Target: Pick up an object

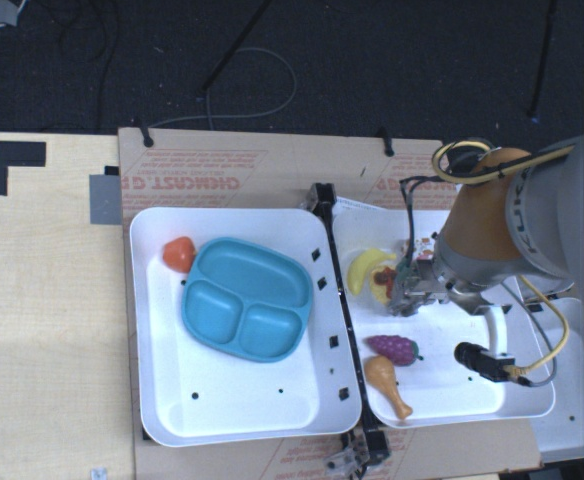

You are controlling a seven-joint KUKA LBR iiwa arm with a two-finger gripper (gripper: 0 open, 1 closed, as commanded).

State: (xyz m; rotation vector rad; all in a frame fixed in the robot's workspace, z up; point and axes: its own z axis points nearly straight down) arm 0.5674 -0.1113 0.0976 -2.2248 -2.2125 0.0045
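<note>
Tool (404,293) low in the right bin (532,400), just right of the yellow banana (365,265) – its grip impossible to judge from above, red piece (383,278) at the banana's right edge, purple grapes (394,348) and tan drumstick (386,384) below the banana, blue divided plate (246,299) and orange fruit (179,254) left of it in the left bin (172,408).

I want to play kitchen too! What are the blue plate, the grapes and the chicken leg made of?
The blue divided plate looks like smooth moulded plastic: one even colour and rounded compartments. The purple grapes look like toy plastic or rubber, bumpy and slightly shiny. The tan chicken leg seems a plastic toy too, evenly coloured and smooth. All are too small in the view to be certain.
</note>
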